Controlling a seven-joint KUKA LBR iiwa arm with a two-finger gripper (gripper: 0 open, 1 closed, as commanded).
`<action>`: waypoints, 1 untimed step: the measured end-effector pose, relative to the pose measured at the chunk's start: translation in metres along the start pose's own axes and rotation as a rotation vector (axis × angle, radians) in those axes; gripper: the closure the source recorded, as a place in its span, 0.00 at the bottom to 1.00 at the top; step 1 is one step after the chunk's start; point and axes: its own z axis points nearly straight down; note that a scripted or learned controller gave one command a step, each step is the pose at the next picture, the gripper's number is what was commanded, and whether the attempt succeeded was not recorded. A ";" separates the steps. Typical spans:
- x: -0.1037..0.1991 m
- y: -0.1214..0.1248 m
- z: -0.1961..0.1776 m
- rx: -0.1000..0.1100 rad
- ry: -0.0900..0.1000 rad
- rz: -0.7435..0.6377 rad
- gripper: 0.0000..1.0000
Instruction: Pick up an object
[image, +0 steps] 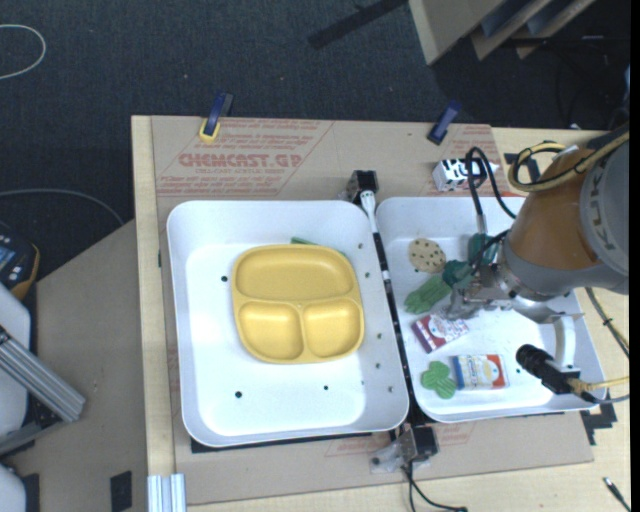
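Observation:
My gripper (462, 303) reaches down into the right bin (560, 400) from the right, under the grey arm with its orange band (548, 228). It stands just above a red and white packet (437, 331) and right beside a green leaf-shaped piece (426, 294). A dark green piece (462, 268) lies close behind it. A brown spotted cookie (427, 254) lies at the back of the bin. At the front lie a round green piece (437, 378) and a white, blue and orange packet (477, 372).
The left bin (200, 330) holds a yellow divided plate (297, 301), and a sliver of something green (305, 241) peeks out behind it. A black-and-white cube (455, 172) sits on the bench behind the right bin. Clamps hold the brown board at its back edge.

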 end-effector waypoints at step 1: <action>0.002 -0.006 -0.048 0.007 -0.005 -0.002 1.00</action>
